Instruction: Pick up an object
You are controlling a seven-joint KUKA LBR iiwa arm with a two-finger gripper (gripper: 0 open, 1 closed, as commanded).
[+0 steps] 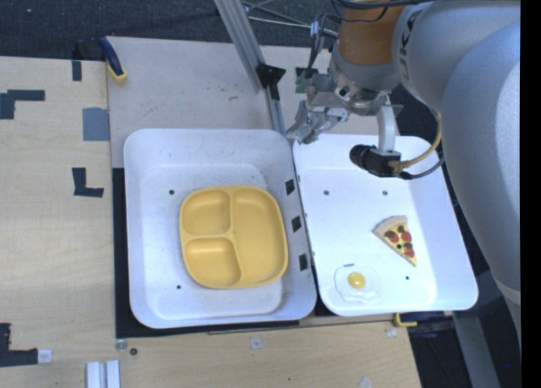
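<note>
The arm reaches in from the right, its end effector (311, 127) over the bins' far edge (grip state unclear). Pizza slice (396, 238) and egg (356, 281) lie in the right bin (439, 209).

A yellow divided plate (233, 237) lies flat in the left white bin (144, 209), roughly at its middle; it is a rounded rectangle with three compartments, two on its left side and one long one on its right, and it sits slightly turned against the bin's edges. In the right white bin (338, 200) a toy pizza slice (396, 238) lies flat toward the right side, a tan wedge with red and dark toppings, its tip pointing to the lower right. Near that bin's front edge, well apart from the slice, a toy fried egg (355, 281) lies flat, white with a round yellow yolk.
</note>
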